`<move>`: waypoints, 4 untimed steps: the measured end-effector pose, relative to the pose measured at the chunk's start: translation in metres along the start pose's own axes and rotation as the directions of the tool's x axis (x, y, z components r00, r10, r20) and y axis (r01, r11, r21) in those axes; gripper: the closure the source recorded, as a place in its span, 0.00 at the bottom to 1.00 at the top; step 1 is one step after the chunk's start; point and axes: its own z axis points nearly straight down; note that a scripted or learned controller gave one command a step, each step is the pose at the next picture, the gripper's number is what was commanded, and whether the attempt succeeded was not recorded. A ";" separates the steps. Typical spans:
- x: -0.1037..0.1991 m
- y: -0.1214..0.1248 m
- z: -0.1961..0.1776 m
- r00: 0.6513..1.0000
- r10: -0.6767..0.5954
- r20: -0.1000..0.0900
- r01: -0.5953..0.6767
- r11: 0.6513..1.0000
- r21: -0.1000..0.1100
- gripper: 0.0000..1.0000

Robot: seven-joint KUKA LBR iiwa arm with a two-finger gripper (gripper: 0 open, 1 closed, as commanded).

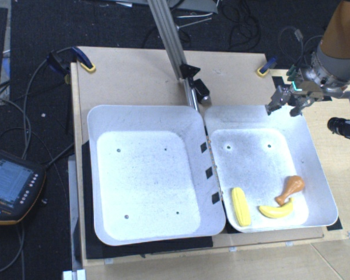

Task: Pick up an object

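Counter (163,69) is taking up the middle of the frame, tan, carrying two white bins side by side. Left bin (146,174) is sitting centre-left, speckled floor. Right bin (262,150) is sitting centre-right, holding all three loose items along its lower edge.

Arm (341,34) is reaching in from the upper right, grey with an orange section, hanging over the far right corner of the right bin. Claw (287,102) is hovering at that bin's upper rim, well apart from the items. It is looking partly spread, with dark fingers pointing down, and nothing is showing between them, so it is holding nothing.

Slanted metal rail (172,39) is running from top centre down to the gap between the bins. Handheld pendant (11,185) is lying at the left edge on the dark floor.

Items, all in the lower part of the right bin: yellow corn cob (241,206) is lying lower-left, banana (275,211) is lying just right of it, and brown drumstick-like toy (291,188) is resting just above the banana, apparently touching it.

Progress judgement: task is barely starting. No pick is done; claw is not yet lined up over any item. Left to do: travelling toward the lower frame, descending on one item, closing, lifting.
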 end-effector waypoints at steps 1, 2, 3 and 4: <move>0.000 0.000 0.000 1.000 0.000 0.000 0.000 1.000 0.000 0.00; -0.003 0.004 0.062 1.000 0.000 -0.001 0.000 1.000 0.005 0.00; -0.006 -0.001 0.124 1.000 0.000 -0.001 0.000 1.000 0.005 0.00; -0.005 -0.002 0.177 1.000 0.000 -0.001 0.000 1.000 0.005 0.00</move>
